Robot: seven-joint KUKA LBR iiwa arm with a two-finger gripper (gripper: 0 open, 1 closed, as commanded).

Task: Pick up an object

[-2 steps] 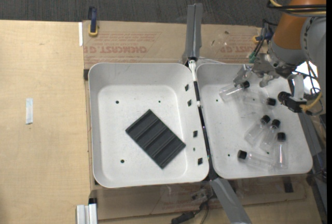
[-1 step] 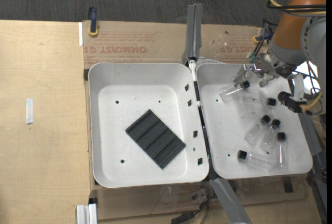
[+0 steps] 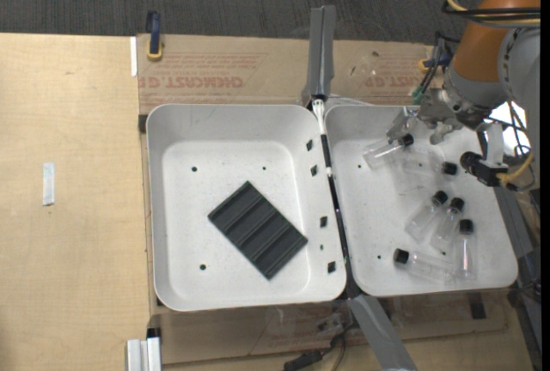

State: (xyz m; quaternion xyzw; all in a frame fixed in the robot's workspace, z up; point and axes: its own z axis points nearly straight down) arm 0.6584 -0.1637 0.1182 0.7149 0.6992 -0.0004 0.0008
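You see glossy white plastic bins [image 3: 163, 189], a ribbed matt black plastic slab [image 3: 257, 229], clear plastic vials [image 3: 427, 219], bare cardboard [image 3: 223, 73]

Robotics lab: bench bins [image 3: 163, 189], clear vials [image 3: 434, 219].

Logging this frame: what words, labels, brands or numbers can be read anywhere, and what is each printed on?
"CHEMCRST. GF": red print, seen upside down, on the cardboard sheet behind the left bin; the letters are my best reading, and the smaller red line beside it is too blurred to read.
White tag on the wooden bench: nothing legible.
Clear vials and ridged black block: no readable text.
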